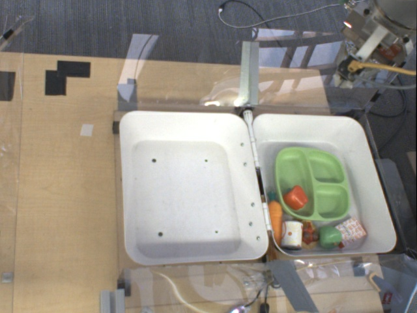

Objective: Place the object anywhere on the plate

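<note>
Plate [326,168], green, sits in the right bin [365,142] with a red object [296,197] in its near-left corner; gripper [365,41] state cannot be told.

My desk [58,194] is pale wood and carries two shallow white bins side by side, touching: the left bin [186,191] and the right bin [361,149]. Black patches [65,75] mark its far left.

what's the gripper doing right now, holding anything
gripper: up at the far right corner, away from the plate; open or closed cannot be told.
</note>
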Available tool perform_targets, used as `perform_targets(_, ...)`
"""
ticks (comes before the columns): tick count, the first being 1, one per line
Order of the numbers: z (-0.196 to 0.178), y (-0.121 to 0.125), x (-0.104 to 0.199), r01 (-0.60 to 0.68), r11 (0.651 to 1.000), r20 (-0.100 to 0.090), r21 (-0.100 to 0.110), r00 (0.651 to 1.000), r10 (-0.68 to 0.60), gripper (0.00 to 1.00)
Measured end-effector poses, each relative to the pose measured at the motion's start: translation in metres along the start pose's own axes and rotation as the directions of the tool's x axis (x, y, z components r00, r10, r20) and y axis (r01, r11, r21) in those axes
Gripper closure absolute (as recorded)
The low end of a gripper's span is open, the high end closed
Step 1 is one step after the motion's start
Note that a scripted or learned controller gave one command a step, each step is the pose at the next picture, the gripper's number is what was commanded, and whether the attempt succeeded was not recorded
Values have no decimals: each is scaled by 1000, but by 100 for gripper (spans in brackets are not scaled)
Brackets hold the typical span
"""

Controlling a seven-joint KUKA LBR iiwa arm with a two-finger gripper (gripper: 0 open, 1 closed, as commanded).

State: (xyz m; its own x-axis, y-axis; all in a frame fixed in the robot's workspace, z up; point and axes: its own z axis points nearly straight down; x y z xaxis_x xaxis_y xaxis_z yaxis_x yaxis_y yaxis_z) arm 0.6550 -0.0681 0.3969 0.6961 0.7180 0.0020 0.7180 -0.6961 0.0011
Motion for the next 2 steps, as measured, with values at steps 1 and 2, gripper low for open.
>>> perform_targets(1, -39, -20, 32, -141, 990, -1, -1, 990, 141, 100)
perform_targets(2, 34, -27, 38, -398, 917, -1, 1, 917, 398, 100)
